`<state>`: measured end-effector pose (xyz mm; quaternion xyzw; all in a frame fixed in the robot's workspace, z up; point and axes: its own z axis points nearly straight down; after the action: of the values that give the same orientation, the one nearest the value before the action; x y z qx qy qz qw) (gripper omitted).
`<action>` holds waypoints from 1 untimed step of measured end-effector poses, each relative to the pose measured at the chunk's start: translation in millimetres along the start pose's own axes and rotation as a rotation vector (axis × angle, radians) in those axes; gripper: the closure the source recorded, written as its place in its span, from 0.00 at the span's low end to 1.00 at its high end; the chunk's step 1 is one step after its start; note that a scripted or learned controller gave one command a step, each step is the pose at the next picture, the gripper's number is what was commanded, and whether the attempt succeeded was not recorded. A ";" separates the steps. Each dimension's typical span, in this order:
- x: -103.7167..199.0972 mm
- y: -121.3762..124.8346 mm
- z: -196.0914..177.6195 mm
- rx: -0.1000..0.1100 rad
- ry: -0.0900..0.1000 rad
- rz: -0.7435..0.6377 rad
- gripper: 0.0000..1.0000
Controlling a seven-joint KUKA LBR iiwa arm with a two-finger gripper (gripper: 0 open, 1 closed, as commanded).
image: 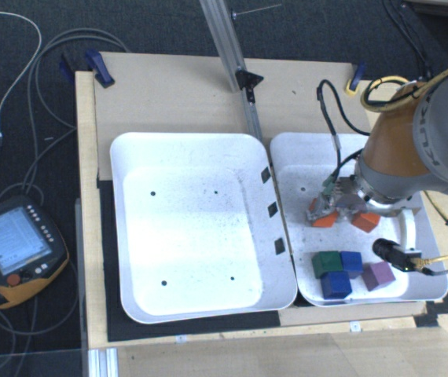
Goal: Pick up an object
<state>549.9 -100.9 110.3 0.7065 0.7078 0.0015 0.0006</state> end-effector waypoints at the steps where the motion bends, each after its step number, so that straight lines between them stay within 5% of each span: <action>1: 96.0 25.5 -93.9 -0.006 0.002 -0.009 1.00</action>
<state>575.0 -5.0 204.4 0.7032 0.7110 0.0043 0.0019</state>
